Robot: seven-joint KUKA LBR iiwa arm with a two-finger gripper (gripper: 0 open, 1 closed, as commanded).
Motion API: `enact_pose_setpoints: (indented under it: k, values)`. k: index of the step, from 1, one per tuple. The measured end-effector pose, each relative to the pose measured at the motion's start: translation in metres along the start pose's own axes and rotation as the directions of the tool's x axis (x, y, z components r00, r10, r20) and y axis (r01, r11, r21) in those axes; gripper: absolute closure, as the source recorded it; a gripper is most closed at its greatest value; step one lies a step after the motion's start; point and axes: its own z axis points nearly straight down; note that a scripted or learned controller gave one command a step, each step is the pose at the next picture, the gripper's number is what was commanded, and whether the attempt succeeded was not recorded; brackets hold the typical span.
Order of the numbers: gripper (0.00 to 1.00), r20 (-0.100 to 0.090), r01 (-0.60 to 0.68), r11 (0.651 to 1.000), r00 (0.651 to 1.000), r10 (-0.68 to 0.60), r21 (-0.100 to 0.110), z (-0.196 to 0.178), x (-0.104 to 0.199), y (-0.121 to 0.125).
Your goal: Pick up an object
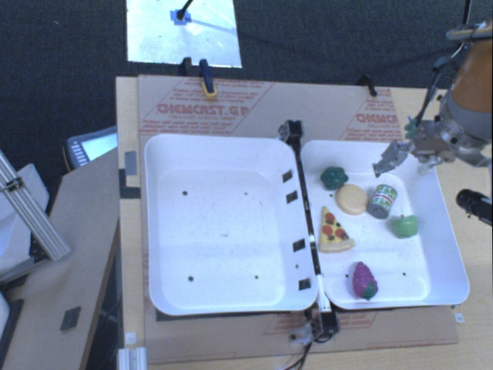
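The left bin (223, 230) offers open floor from wall to wall. In the right bin (439, 272), a broccoli floret (333, 178), round bun (352, 199), small can (381, 201), green apple (404, 226) and pizza slice (334, 231) crowd the far middle. A purple grape bunch (363, 280) sits alone near the front, with bare floor to its right.

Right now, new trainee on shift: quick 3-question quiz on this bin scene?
1. True or false: the pizza slice lies in the left bin.
2. Which is nearest the end effector? A) purple grapes B) small can C) green apple
3. Fill in: the round tan bun sits between the dark green item and the ____.

Key: 1 false (right bin); 2 B; 3 pizza slice.
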Motion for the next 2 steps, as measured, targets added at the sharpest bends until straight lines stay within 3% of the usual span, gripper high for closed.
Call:
enact_pose_setpoints:
  k: [1, 2]
  values:
    - [0.00, 0.002, 0.005, 1.000, 1.000, -0.005, -0.021, -0.182, 0.033, -0.011]
    - [0.00, -0.004, 0.011, 1.000, 1.000, -0.011, 0.008, -0.081, 0.132, -0.003]
